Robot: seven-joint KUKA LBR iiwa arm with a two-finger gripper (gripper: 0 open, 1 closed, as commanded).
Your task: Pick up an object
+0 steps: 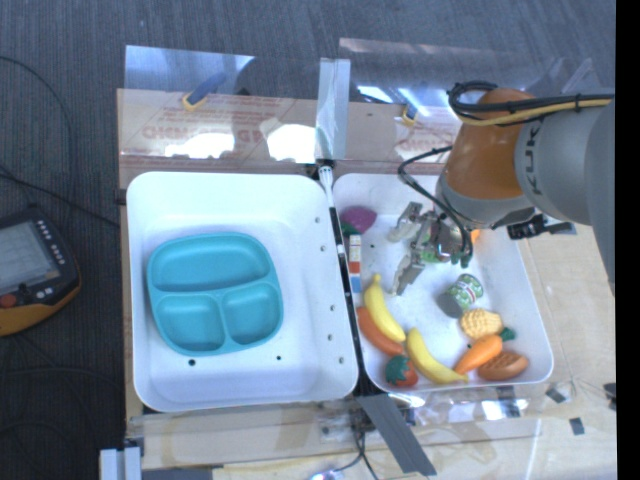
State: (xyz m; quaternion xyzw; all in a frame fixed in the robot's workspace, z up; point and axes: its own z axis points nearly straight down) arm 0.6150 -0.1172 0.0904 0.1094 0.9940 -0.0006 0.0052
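In the right bin (530,298) I see toy food clustered toward its near end. A yellow banana (425,353) lies slantwise beside an orange pepper-like piece (375,330), with a red-and-green strawberry (401,370) at their near ends. A green-and-white ball (466,291) sits above a yellow corn piece (481,323); an orange carrot (477,352) and a reddish-brown piece (503,365) lie just beyond. A purple piece (359,216) rests at the far left corner.
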